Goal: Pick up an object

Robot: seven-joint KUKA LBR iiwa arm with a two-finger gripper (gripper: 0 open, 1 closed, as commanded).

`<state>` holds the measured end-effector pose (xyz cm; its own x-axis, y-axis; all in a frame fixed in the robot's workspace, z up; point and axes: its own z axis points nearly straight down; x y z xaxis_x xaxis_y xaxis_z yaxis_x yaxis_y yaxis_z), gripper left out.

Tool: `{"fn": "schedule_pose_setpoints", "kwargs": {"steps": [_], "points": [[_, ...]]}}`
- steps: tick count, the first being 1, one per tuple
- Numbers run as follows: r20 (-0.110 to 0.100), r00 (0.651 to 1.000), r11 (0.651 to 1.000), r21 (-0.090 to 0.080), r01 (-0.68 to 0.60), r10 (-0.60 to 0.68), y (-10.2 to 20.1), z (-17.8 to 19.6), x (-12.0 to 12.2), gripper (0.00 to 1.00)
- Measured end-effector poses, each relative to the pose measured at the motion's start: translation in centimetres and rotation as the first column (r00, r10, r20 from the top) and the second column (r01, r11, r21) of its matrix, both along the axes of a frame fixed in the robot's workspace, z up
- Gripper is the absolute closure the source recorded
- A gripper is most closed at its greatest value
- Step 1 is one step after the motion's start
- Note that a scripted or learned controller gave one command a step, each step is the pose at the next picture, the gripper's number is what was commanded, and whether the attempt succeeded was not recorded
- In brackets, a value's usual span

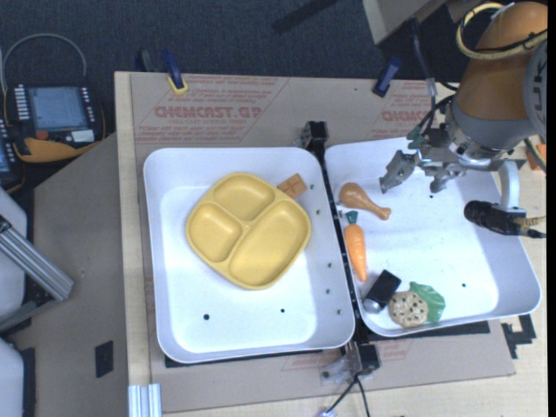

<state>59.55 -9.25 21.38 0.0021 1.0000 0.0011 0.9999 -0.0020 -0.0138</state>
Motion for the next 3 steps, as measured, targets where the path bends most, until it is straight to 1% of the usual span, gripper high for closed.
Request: {"fn": "schedule_pose_setpoints", "kwargs": {"steps": [1, 2, 3], "points": [[0.013, 1.000, 1.000, -0.001, -0.002, 0.002, 0.0, 0.7, 0.3, 0.00], [0.005, 1.000, 1.000, 0.000, -0.001, 0.001, -0.2, -5.7, 0.3, 0.00], [0.010, 1.000, 1.000, 0.000, -0.001, 0.001, 0.1, -9.8, 0.3, 0.00]]}}
